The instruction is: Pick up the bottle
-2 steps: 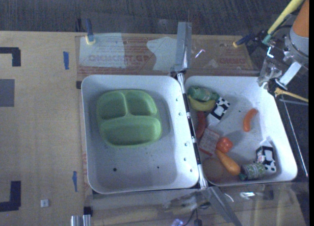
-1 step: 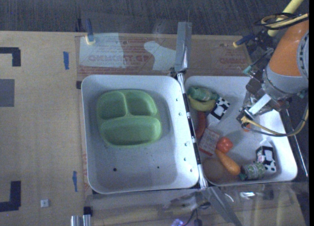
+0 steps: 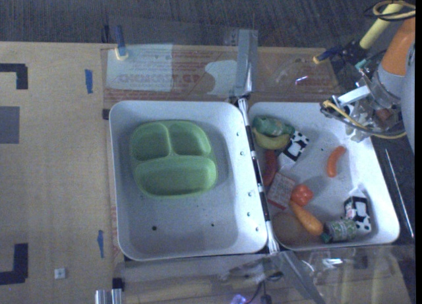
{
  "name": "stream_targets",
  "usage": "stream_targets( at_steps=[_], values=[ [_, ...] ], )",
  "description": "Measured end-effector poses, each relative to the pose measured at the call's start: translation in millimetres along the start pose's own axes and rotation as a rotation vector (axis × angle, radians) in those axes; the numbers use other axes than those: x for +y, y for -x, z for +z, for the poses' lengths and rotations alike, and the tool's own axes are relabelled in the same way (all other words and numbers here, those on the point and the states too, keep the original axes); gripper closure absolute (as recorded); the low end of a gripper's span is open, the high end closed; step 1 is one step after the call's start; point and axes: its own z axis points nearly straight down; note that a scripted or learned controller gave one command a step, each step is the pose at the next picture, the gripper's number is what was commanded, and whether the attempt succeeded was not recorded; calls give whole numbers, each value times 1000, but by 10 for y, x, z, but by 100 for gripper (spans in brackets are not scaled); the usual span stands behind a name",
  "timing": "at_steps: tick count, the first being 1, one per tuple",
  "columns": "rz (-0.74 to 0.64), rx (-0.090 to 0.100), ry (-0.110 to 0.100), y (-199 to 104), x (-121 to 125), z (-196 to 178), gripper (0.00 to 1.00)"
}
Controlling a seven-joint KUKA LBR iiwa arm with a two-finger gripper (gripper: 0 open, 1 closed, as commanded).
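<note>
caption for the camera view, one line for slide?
Pincer above right bin's far corner; bottle lies untouched at its near edge.

A green divided tray [image 3: 173,158] with 3 compartments is seen in the left bin [image 3: 125,230]. In the right bin [image 3: 386,197], a banana [image 3: 270,140], an orange sausage [image 3: 335,161], a carrot [image 3: 307,218] and 2 black-and-white cartons [image 3: 296,145] are scattered well apart.

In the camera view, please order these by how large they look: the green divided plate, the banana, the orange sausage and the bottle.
1. green divided plate, by far the largest.
2. banana.
3. bottle and orange sausage: they look about alike, so I do not rank them.
</note>
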Motion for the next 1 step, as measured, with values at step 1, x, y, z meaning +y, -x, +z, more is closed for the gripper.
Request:
stream_targets(
  at_steps=[1],
  values=[
    [-7, -1, -1, -24, -22, -96, 100]
  ],
)
